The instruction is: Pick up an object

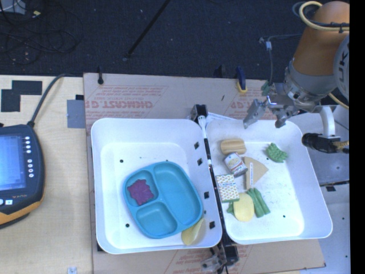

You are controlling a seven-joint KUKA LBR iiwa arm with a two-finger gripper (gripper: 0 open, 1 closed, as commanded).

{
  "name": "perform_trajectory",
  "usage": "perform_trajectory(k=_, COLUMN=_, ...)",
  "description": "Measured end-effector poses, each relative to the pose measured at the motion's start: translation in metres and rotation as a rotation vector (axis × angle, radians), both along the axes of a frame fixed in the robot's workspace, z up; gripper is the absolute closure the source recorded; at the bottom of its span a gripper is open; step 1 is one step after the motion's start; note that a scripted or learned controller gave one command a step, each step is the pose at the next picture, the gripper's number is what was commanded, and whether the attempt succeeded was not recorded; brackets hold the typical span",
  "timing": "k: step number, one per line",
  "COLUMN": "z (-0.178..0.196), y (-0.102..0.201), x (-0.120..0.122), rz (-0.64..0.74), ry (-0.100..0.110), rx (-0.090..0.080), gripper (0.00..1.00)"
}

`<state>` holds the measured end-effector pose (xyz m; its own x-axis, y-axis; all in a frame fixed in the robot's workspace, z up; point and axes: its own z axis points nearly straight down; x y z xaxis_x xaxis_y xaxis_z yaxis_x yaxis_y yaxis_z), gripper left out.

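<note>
Above the far edge of the right bin (pixel 319 221), the jaws (pixel 266 115) hang spread apart, two grey fingers splayed with nothing between them. They sit over the bin's back rim, near but not touching any item. The grey arm with its orange band (pixel 322 39) rises behind them to the right.

Just below the jaws, within the bin, lie the candidates for the pick: a tan roll-shaped piece (pixel 233 146), its long axis running left to right; a small can (pixel 235 164) beneath it, tipped on its side and lying on a diagonal; a tan wedge (pixel 256 170) pointing to the right; a green leafy toy (pixel 276 152) off toward the right wall. Nearer the front are a checked packet (pixel 226 187), a yellow pear-like piece (pixel 243 209) and green pods (pixel 258 201) with their long axis slanting toward the near-right.

As I judge it, the task is barely begun: nothing is lifted or gripped, so descent, closing and raising remain.

Further out, the left bin (pixel 105 153) holds a blue divided plate (pixel 171 193) with a purple lump (pixel 140 191), and a yellowish piece (pixel 194 233) at its front rim. Both bins rest on the counter (pixel 51 233).
</note>
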<state>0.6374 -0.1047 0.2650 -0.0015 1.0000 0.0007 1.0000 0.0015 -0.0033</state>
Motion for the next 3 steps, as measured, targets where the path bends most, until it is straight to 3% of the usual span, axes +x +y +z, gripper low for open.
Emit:
perform_trajectory(k=1, z=-0.105, y=0.019, x=-0.069, rz=-0.004, ry=0.013, rx=0.003, gripper=0.00)
perform_trajectory(k=2, z=-0.177, y=0.010, x=-0.017, rz=0.002, ry=-0.006, rx=-0.003, gripper=0.00)
perform_trajectory(k=3, z=-0.174, y=0.023, x=0.008, rz=-0.001, ry=-0.007, rx=-0.002, gripper=0.00)
